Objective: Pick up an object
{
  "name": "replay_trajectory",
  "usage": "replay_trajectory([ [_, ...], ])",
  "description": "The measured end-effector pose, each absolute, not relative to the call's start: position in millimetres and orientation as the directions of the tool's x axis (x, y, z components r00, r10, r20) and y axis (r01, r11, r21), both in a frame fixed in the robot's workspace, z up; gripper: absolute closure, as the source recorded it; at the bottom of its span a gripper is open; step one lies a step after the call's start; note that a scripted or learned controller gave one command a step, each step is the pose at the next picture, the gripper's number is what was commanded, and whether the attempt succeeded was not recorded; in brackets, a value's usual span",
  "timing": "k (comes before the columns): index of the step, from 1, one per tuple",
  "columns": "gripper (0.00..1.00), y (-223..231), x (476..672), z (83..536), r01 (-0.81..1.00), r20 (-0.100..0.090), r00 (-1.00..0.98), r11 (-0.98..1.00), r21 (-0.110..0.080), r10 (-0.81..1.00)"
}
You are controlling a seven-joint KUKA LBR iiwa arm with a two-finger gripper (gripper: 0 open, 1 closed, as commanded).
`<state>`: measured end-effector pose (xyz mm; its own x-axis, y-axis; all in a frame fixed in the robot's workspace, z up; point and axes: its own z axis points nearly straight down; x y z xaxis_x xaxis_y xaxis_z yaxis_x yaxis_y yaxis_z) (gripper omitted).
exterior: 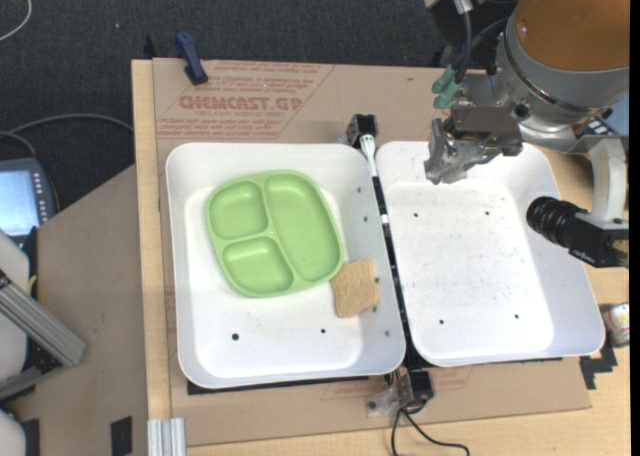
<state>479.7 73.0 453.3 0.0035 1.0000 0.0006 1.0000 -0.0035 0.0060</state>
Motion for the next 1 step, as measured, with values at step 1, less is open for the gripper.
replay_trajectory([
  [1,1.0,24.5,478.1,351.4,1.0,-0.002,0.007,-0.007,-0.012,1.0],
])
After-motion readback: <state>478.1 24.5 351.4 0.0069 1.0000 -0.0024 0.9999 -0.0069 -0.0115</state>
